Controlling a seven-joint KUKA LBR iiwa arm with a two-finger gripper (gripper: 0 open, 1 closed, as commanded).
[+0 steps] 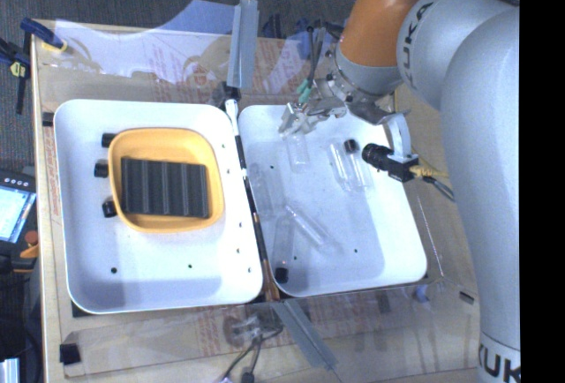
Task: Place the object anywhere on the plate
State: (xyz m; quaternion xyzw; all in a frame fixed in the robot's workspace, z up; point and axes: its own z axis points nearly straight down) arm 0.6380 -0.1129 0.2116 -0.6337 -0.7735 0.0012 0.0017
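**Claw over far edge of right bin; plate lying in left bin**

Nearest the camera, the worktop (168, 333) is carrying two shallow white bins side by side. The left bin (79, 271) is holding a yellow plate (165, 176) with a dark ribbed centre, lying flat in the bin's far half. The right bin (388, 253) is containing several clear, tube-like pieces (305, 227), hard to make out against the white floor. Which item is the task's object cannot be told. Farther back, the grey arm (468, 108) with its orange band is reaching in from the right. The claw (298, 118) is hanging over the right bin's far edge; whether it is parted, closed or gripping anything cannot be told.
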